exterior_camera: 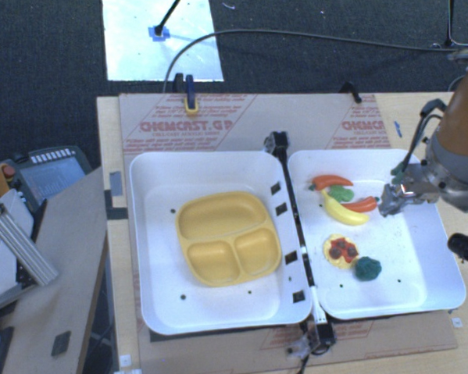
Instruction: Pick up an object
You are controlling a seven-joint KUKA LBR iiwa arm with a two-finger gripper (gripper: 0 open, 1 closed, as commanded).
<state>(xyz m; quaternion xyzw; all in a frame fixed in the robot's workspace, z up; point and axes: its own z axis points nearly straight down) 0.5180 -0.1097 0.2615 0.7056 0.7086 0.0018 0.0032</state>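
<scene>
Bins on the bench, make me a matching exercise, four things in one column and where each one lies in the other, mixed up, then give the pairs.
Things:
1. tray
2. banana
3. green ball
4. gripper

Places:
A. right bin, near its front, beside the small pizza
B. over the right bin, just right of the red pieces
C. left bin, in the middle
D. right bin, below the green piece

Pairs: 1-C, 2-D, 3-A, 4-B
</scene>
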